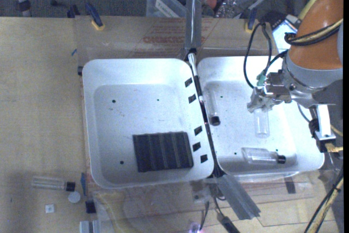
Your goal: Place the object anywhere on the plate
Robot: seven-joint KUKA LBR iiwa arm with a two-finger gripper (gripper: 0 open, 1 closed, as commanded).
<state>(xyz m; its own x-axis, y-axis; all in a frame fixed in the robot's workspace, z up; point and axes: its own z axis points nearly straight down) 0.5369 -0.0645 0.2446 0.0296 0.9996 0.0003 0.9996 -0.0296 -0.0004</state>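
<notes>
My gripper [263, 107] hangs over the right bin [308, 158], near its middle. A clear tube [262, 124] points straight down from between its fingers, and the gripper is shut on the tube's top end. The plate [162, 151] is a dark ribbed slab lying flat in the front part of the left bin [103, 84], well to the left of the gripper and across the divider.
Two more clear tubes with black caps lie in the right bin, one [211, 109] by the divider and one [263, 156] near the front wall. A raised divider [199, 112] with black tabs separates the bins. Small parts [52, 183] lie on the bench at the front left.
</notes>
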